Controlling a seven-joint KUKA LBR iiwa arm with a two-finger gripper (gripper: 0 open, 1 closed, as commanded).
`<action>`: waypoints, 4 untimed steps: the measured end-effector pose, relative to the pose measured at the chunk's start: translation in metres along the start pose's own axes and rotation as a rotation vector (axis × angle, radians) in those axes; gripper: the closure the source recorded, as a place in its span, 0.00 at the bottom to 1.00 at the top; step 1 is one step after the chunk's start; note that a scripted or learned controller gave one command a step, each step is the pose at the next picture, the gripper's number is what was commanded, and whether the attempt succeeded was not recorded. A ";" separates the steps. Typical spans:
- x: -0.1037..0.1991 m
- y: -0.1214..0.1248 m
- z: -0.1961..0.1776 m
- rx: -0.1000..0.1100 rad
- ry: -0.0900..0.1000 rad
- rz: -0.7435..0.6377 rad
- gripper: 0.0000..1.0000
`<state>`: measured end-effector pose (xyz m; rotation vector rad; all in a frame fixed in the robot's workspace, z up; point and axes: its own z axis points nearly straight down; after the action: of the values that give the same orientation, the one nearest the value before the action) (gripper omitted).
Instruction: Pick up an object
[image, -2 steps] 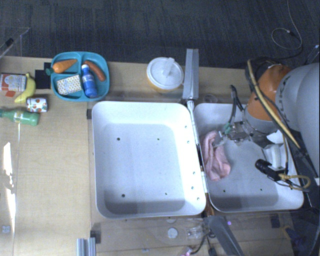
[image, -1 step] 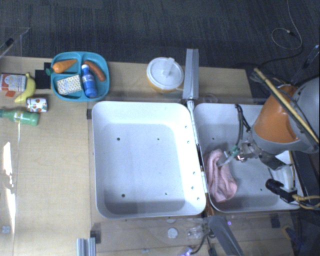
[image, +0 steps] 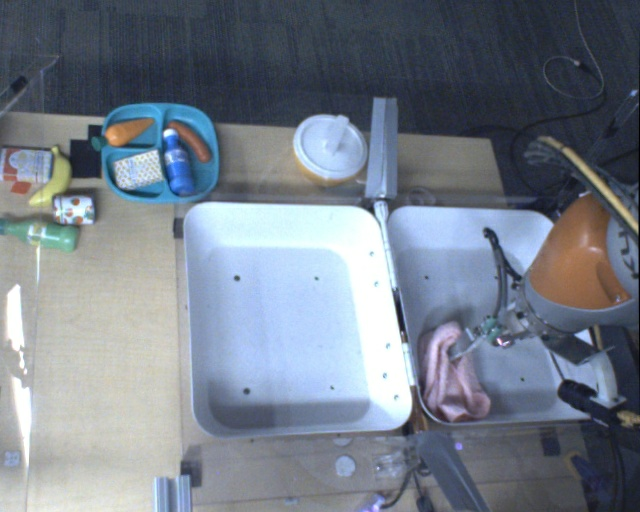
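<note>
Pink cloth (image: 453, 372) lies bunched in the near-left corner of the right bin (image: 440, 240), and the gripper (image: 478, 336) sits right at its upper right edge, its thin tips seeming to touch the fabric. From where I stand I cannot tell how far the gripper is parted, or whether any cloth is caught in it; the tips are small, dark and blurred against the folds. Behind the gripper, off to its right, the arm's orange band (image: 578, 262) and grey wrist block much of the bin's right side, and a black cable (image: 497, 262) loops up just above the gripper. Part of the cloth's lower edge runs against the bin wall, so its full shape is hard to read. Left of the gripper, past the ridge between them, is the left bin (image: 290, 310). Farther off on the desk (image: 90, 350), well beyond that bin's far corner, I see a blue tray (image: 203, 130) of toy food, a banana (image: 52, 178), a small can (image: 73, 209) and a green bottle (image: 40, 233) cut by the left edge. A white lidded cup (image: 330, 147) stands beyond the bins, up and left of the gripper.
</note>
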<state>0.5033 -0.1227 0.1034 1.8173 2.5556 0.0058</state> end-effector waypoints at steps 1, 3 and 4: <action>0.009 -0.007 -0.106 0.001 0.001 -0.236 0.00; 0.029 0.010 -0.007 -0.011 -0.003 -0.093 1.00; 0.039 0.024 -0.081 0.004 0.001 0.333 1.00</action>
<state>0.5128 -0.0782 0.1845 2.2182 2.2221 0.0026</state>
